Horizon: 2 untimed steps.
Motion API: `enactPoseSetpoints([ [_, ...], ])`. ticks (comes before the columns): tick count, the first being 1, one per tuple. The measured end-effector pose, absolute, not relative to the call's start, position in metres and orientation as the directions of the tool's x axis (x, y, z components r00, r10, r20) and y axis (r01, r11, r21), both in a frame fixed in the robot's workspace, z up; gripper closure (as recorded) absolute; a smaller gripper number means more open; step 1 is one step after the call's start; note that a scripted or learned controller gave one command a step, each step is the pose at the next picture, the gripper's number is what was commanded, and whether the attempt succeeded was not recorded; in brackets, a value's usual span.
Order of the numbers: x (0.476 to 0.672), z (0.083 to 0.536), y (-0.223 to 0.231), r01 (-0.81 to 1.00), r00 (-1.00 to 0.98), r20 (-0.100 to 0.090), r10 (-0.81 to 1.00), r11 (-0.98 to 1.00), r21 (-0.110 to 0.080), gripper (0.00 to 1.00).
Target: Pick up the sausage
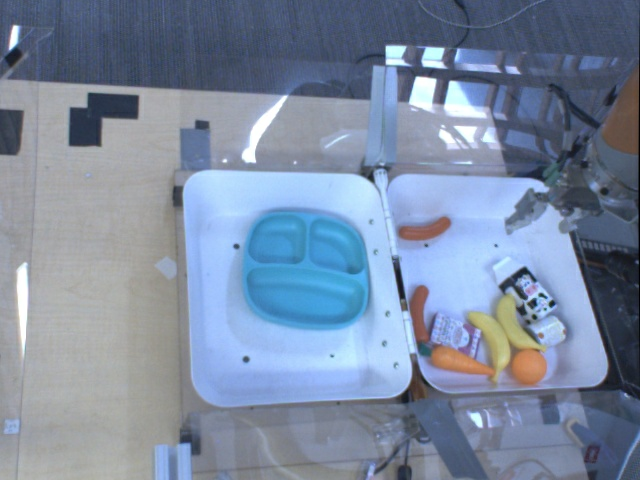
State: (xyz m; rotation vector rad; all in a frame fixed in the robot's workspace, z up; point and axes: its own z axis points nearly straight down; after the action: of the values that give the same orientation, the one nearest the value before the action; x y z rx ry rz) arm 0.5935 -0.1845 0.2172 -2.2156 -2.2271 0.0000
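The pincer (540, 208) is hovering at the far right edge of the right bin (590, 298), its grey fingers (524, 211) appearing to be spread apart with nothing between them. Two sausages are lying in that bin: one sausage (424, 229) is resting alone on bare white floor near the back left, and a second sausage (419, 313) is lying lengthwise against the left wall, near a pink packet (457, 333) and a carrot (460, 361). The lone one is looking like the better target, since nothing is crowding it. To do this step well, the arm is needing to travel left across the bin, turn the fingers across the sausage's short width, centre over its middle and descend until they straddle it before closing. The left bin (215, 268) is holding a blue plate (305, 269).
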Motion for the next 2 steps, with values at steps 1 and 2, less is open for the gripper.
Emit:
enactPoseSetpoints([
  [1, 0.616, 0.222, -0.165, 0.988, 0.152, 0.000, 0.988, -0.152, 0.002, 0.00],
  [2, 0.669, 0.143, -0.144, 0.998, 0.069, -0.001, 0.998, -0.069, -0.001, 0.00],
])
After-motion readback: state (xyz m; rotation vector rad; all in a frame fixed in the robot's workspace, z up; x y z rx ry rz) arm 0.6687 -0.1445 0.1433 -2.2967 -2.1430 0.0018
